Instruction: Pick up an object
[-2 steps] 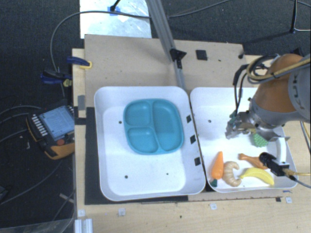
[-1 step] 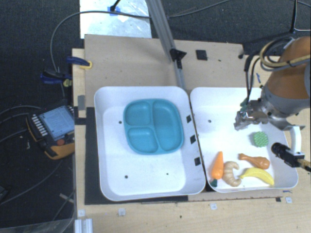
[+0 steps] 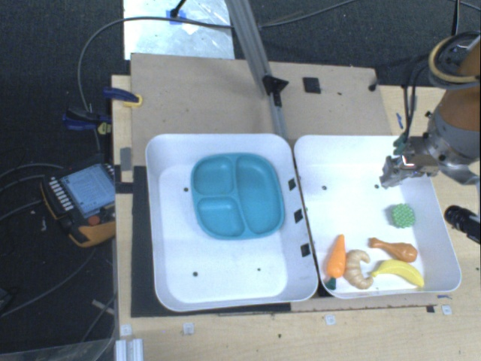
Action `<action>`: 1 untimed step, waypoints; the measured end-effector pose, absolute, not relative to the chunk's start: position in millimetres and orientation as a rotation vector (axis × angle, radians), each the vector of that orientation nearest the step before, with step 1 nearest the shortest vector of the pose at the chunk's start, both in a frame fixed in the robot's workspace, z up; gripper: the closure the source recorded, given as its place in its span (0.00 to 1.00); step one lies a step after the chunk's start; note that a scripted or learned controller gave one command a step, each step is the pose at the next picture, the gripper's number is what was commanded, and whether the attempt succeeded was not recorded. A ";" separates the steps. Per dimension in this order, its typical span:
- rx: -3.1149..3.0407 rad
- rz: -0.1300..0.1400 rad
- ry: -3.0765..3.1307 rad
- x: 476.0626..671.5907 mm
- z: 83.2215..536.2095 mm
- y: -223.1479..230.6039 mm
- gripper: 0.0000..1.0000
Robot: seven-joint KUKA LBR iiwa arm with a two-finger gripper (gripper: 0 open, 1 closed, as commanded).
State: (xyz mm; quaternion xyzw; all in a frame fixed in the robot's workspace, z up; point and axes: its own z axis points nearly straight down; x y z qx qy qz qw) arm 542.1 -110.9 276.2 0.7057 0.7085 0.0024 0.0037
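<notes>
Two white bins sat on the bench as the gripper (image 3: 396, 173) hovered over the right bin (image 3: 342, 164); whether its jaws were open could not be told. Just below them lay a small green ball (image 3: 403, 216), probably light and bumpy, best pinched across its middle.

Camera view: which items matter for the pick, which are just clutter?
Job:
gripper
green ball
drumstick
banana
carrot
shrimp
right bin

Lying about:
blue divided plate
left bin
clamps
handheld controller
</notes>
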 end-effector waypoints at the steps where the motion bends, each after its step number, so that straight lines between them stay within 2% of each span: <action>1: 2.208 0.007 2.232 561.7 276.1 -55.9 1.00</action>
